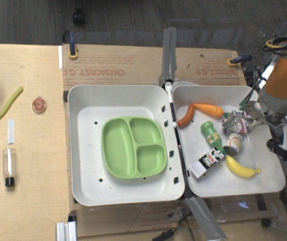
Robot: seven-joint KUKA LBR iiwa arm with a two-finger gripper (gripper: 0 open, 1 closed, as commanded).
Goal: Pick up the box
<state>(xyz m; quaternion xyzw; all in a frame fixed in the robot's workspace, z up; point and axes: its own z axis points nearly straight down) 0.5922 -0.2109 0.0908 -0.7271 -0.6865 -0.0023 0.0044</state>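
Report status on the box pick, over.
Pincer low over right bin. Box flat, not gripped. Green bottle, can, banana crowd it.

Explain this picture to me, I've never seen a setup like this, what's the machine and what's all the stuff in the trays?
One camera fixed above a bench looks down at a slant. The grey machine with the orange band at the right is a robot arm, run by a program; its hand is the metal part reaching into the right white bin. I cannot tell whether it grips anything. Its job is to pick up the box, the small black and white carton lying near that bin's front. Around it lie a banana, a green bottle, a carrot and a reddish sausage. The left white bin holds a green divided plate.
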